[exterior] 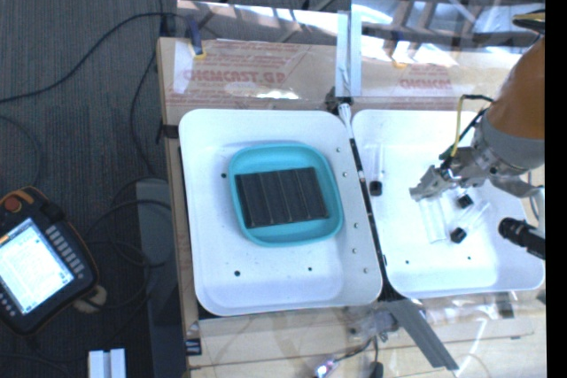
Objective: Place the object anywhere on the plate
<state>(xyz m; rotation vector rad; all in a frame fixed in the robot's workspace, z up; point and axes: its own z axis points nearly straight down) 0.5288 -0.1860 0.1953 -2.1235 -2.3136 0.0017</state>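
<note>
A teal plate (330, 224) with rounded corners sits in the middle of the left bin (213, 270). A dark grey ribbed slab (282, 196) lies flat on the plate. My gripper (429, 188) hangs low over the middle of the right bin (416, 270), well to the right of the plate. Just below and to the right of it lie clear tubes (437, 222) with black caps (457, 235). Nothing shows between the fingers.
Another clear tube with a black cap (375, 187) lies by the right bin's left wall. A cardboard sheet (266, 75) lies behind both bins. A teach pendant (31, 257) rests on the floor at the left. Tripod legs cross the top of the view.
</note>
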